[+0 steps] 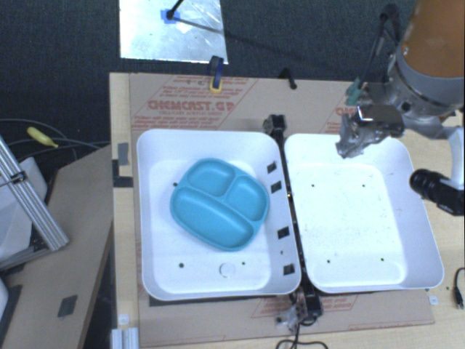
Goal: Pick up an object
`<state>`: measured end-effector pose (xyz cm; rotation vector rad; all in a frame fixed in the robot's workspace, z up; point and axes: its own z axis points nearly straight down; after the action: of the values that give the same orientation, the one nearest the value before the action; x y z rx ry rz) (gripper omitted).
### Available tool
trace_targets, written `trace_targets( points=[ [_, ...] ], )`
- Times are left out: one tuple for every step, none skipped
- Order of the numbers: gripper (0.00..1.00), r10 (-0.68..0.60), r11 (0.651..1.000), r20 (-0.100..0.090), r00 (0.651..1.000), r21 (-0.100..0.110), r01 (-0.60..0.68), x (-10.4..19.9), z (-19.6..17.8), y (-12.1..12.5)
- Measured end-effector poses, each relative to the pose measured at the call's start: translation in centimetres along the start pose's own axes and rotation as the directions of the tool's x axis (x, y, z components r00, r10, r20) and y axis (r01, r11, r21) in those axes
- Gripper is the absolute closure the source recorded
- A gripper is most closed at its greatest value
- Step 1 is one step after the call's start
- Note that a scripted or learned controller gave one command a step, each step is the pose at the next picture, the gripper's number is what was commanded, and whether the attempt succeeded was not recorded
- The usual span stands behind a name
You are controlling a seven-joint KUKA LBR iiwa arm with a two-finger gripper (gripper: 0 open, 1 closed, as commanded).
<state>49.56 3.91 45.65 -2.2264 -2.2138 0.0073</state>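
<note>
We see the two white bins side by side on the bench, meeting along a dark centre seam. In the left bin (156, 166) lies a blue divided plate (219, 203), flat, with three compartments. It sits a little toward 12 o'clock of that bin's middle. Its rim stands apart from every wall: nearest the right wall at 3 o'clock, with a wider strip of bare white floor at 9 o'clock and the widest stretch at 6 o'clock, where only small holes mark the floor.

The right bin (418, 264) shows bare white floor from wall to wall, speckled faintly and dotted with a few dark holes.

The arm (436, 42) enters from 2 o'clock, grey below its orange band. The gripper (352, 148) hangs over the right bin's far corner, at about 11 o'clock of that bin, close to the far wall and near the centre seam. Its tips are a blurred grey mass, so we cannot tell whether they are apart or together, and we see nothing between them. The plate lies well apart from it, toward 8 o'clock, across the seam.

Beyond the bins at 12 o'clock, the cardboard sheet (189, 104) under them shows a clear margin.
</note>
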Motion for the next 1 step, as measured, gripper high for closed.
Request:
trace_targets(
  points=[
    [1.00, -0.011, 1.000, -0.002, 1.000, -0.001, 0.011, 3.09, 6.24, -0.95]
  ],
)
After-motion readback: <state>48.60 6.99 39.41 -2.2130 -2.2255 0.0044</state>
